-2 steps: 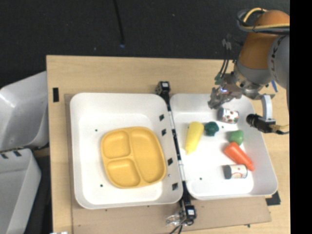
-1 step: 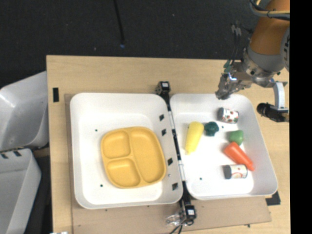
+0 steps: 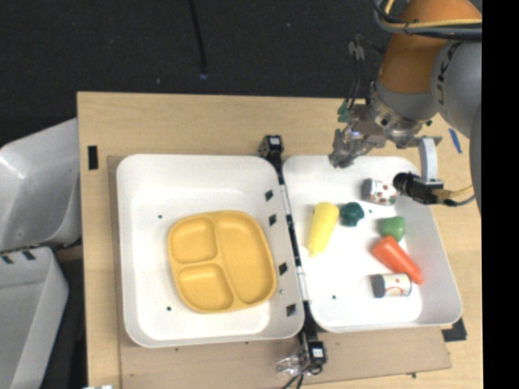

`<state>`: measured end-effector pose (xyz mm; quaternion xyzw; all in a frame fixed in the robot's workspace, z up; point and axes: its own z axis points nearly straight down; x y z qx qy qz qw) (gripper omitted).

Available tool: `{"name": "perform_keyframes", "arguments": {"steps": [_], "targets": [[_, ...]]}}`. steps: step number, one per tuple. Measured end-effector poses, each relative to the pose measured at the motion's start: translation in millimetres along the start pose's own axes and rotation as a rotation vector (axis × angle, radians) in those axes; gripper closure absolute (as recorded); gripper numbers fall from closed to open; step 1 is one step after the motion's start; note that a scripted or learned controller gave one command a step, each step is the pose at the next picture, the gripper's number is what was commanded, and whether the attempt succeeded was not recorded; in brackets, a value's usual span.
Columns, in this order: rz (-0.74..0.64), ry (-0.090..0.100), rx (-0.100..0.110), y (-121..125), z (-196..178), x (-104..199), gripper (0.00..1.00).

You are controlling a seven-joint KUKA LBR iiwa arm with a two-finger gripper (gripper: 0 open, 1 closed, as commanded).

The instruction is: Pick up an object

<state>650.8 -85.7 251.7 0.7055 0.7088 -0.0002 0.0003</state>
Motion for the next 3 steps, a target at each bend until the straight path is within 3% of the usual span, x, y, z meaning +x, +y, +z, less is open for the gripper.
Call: {"name": "perform_keyframes", "arguments": {"steps": [2,3], "targets": [[-0.002,0.002,0.001,-8.1,-15.0,103.5,1.00],[-0.002,0.001,0.002,-23.4,-11.3,155.5,1.00]]}}
